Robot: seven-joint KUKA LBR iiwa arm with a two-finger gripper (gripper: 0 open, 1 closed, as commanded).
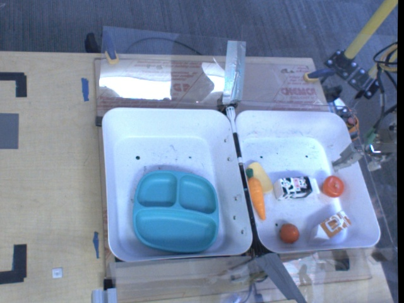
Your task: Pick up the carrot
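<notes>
The orange carrot (257, 197) with a green top lies lengthwise against the left wall of the right bin (284, 131), touching a yellow toy piece (261, 176) at its upper end. My gripper (361, 151) hangs over the right rim of that bin, well to the right of the carrot and a little farther back. Nothing is seen held in it.
Also in the right bin are a black-and-white cow-patterned block (295, 187), a red tomato (333, 185), a small red ball (289, 233) and an orange-and-white box (335, 225). The left bin (126, 131) holds a blue divided plate (176, 211).
</notes>
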